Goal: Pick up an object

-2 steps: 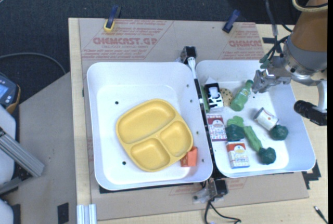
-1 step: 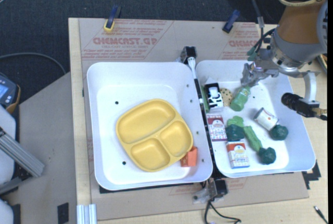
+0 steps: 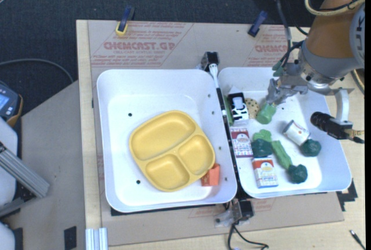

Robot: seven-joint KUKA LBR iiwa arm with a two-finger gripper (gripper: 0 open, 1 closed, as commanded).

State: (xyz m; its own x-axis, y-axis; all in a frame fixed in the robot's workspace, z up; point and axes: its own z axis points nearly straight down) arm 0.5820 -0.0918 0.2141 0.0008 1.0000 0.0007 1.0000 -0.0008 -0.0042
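Left bin [image 3: 110, 127], centre-left of frame: yellow three-compartment plate [image 3: 171, 150] lying flat in the middle, small orange block [image 3: 211, 176] touching its lower-right edge, near the bin's lower-right corner. Right bin [image 3: 342, 170] sits just beside it, holding the clutter. Along its left wall, top to bottom: black-and-white box [image 3: 236, 108], red-and-white carton [image 3: 240, 142]; a second red-and-white carton [image 3: 264, 173] lies lower and a bit right. Pale speckled round thing [image 3: 252, 107] just right of the black-and-white box. Light green object [image 3: 266, 112] right of that, upper-middle of the bin. Below it a dark teal lump [image 3: 261, 142], then a green dumbbell-like toy [image 3: 287, 160] running diagonally down to the right. White cylinder with a red end [image 3: 295, 132] and a dark green ball [image 3: 311, 148] further right. Gripper [image 3: 277, 94] is down in the right bin's upper part, directly over and touching or nearly touching the light green object's top; can't tell how far the fingers are spread or whether the object is actually between them. Arm enters from upper right.
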